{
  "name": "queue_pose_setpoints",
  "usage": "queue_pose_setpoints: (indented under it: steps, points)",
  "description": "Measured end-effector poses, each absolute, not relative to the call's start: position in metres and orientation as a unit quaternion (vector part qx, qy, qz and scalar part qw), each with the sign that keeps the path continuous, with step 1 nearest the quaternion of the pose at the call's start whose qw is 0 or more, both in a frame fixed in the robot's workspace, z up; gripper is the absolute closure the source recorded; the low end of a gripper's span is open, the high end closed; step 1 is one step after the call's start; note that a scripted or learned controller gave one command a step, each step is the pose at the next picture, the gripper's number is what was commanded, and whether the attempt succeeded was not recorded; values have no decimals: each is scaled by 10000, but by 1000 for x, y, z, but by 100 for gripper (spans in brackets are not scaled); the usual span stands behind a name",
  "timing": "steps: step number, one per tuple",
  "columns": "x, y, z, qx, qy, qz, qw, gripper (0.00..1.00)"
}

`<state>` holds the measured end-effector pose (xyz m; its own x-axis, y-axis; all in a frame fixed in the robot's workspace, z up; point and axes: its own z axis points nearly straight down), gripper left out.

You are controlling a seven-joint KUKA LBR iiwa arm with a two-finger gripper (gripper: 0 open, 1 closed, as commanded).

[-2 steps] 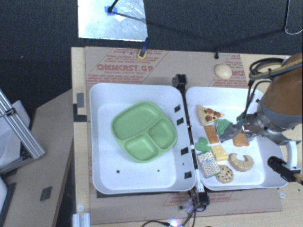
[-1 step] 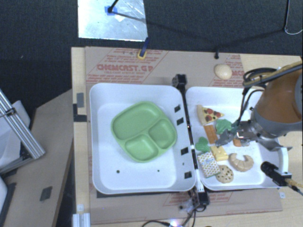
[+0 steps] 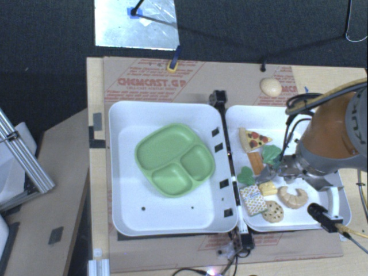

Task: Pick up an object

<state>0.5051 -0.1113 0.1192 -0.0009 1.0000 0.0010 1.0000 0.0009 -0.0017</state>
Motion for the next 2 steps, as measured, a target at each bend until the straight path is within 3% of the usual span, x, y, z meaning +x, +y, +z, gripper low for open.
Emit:
queue_pose_setpoints:
  steps: [1,2]
  points:
    - [508,-110,87,-7066,-7076,-25,4,0]
    - [511,-112,100,-7065,-7077,-50,-68,100]
